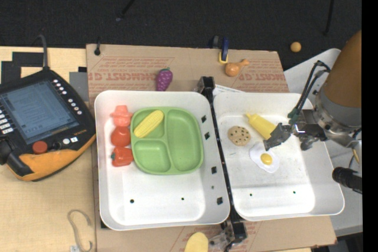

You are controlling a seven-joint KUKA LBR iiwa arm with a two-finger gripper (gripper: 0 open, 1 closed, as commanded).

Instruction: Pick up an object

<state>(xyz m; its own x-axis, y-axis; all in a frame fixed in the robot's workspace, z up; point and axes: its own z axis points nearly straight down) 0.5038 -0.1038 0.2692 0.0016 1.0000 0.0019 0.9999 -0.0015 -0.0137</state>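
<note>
The tabletop (47, 209) carries two white bins; the right bin (322, 200) is where the arm (345, 85) works, and the fingers (276, 137) hang low over its upper middle, dark tips pointing left. Can't tell whether they're spread or closed: the tips merge into one dark shape from this angle, and nothing shows between them, so I'd judge no grasp yet. Three candidate objs crowd that spot. The yellow bottle-shaped toy (260, 124) lies just up and left of the tips, prob touching or nearly so; the fried egg toy (265, 159) lies just below them; the cookie (239, 136) sits a bit further left. Biggest risk, imo: the tips come down btwn bottle and egg and close on neither, or straddle both and squeeze one out sideways. The bottle lies tilted across the closing line, so a pinch on its tapered end could squirt it toward the cookie. The egg is flat and thin; tips descending on it would likely press on top or scrape its rim w/o getting under, and it could slide on the smooth bin floor. The cookie is flat too, same prob. Far left of the tips, the left bin (153, 203) holds a green tray (171, 153) with corn (147, 123) and red toys (120, 141) beside it, well apart and not at risk. Smaller worry: the divider (214, 144) btwn the bins could stop anything pushed left.
</note>
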